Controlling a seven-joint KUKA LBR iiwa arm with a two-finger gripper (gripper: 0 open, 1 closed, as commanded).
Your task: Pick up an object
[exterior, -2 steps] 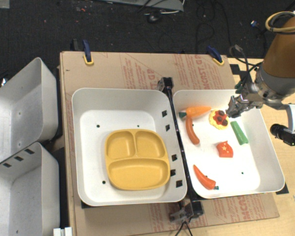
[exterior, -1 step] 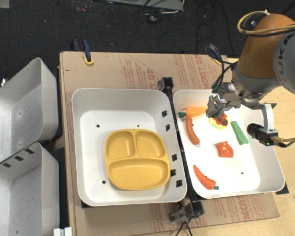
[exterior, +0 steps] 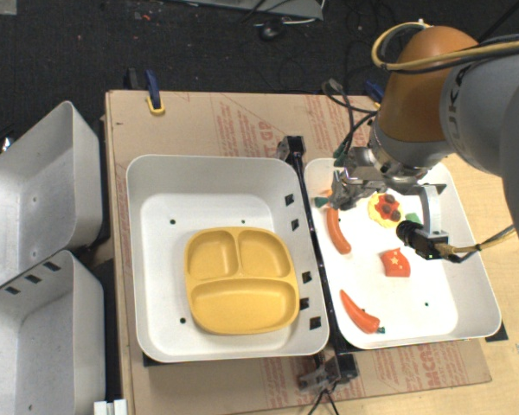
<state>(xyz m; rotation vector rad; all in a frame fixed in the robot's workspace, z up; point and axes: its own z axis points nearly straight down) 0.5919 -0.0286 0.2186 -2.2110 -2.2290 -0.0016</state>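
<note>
gripper (exterior: 374, 190), hot dog (exterior: 336, 230), yellow tray (exterior: 240, 280)

Both bins are white: the left bin (exterior: 147, 258) and the right bin (exterior: 467, 292). The divided plate (exterior: 240, 279) is yellow. I see two orange-red chili peppers (exterior: 336, 230) (exterior: 359, 311), a red piece (exterior: 395, 263), and a yellow thing with red spots (exterior: 384, 208), maybe. My arm (exterior: 424, 76) is grey and orange.
</note>
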